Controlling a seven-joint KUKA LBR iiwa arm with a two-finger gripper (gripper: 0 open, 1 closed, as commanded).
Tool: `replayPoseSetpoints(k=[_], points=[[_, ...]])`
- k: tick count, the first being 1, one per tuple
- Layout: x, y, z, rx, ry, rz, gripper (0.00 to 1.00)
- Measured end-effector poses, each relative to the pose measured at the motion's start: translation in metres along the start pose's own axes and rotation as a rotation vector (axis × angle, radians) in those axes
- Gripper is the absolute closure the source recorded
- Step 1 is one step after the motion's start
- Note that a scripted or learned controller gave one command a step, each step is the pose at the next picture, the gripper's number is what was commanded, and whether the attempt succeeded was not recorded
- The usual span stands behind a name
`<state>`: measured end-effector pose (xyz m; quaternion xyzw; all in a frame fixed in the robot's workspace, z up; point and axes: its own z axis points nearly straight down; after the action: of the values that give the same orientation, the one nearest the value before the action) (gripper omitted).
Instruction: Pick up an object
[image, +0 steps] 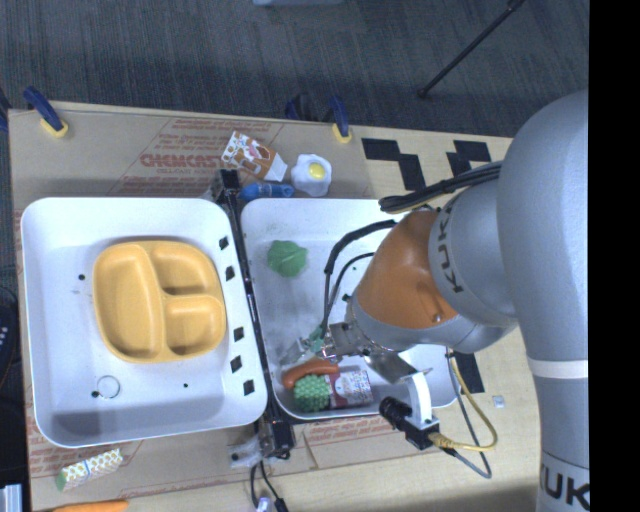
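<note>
My gripper (323, 345) hangs low in the right bin (300, 215), largely hidden under the orange-banded wrist. It sits just above a cluster at the bin's front edge: an orange carrot-shaped piece (309, 373), a bumpy green item (312, 394) and a red-and-white packet (353, 386). Whether it touches or holds any of them is hidden. A round green object (287, 258) lies alone near the back of the same bin.
The left bin (45, 300) holds a yellow divided tray (160, 298). Behind the bins lie a snack packet (247, 153), a blue item (266, 190) and a yellow-and-white egg-like toy (312, 173). A wrapped item (90, 467) lies at the front left.
</note>
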<state>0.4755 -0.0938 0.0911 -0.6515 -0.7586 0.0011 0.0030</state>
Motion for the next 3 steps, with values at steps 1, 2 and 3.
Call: replayPoseSetpoints(k=[1, 2, 3], points=[[0.0, 0.001, -0.01, -0.001, 0.0, -0.004, 1.0], [0.0, 0.001, -0.01, 0.0, 0.0, -0.005, 0.0], [-0.004, -0.001, 0.0, 0.0, 0.001, 0.035, 0.0]])
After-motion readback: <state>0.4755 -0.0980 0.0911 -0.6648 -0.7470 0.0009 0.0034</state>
